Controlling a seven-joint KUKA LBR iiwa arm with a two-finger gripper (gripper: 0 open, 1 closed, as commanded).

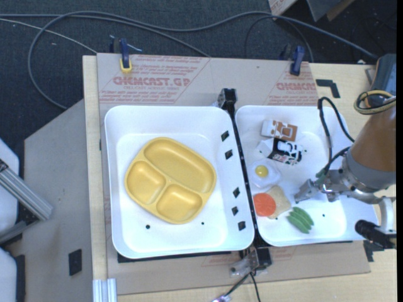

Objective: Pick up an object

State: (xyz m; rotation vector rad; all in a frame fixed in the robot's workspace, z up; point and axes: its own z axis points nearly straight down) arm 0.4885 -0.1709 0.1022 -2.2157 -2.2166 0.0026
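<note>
The right bin [334, 228] holds several small toy foods. A brown and white carton [281, 130] lies at the back, with a black and white carton [286, 151] just in front of it. A fried egg [262, 172] sits near the bin's left wall. In front of the egg, a red tomato slice [265, 204] rests on a piece of bread [280, 200]. A green pea pod [301, 219] lies at the front. My gripper [303, 192] hangs low over the bin, right of the bread and just behind the pea pod, with nothing seen in it.
A yellow divided plate [170, 179] lies in the left bin [119, 137]. A black divider with clips [234, 168] runs between the bins. The grey and orange arm [374, 150] covers the right bin's right side, and a black cable [327, 124] loops above it.
</note>
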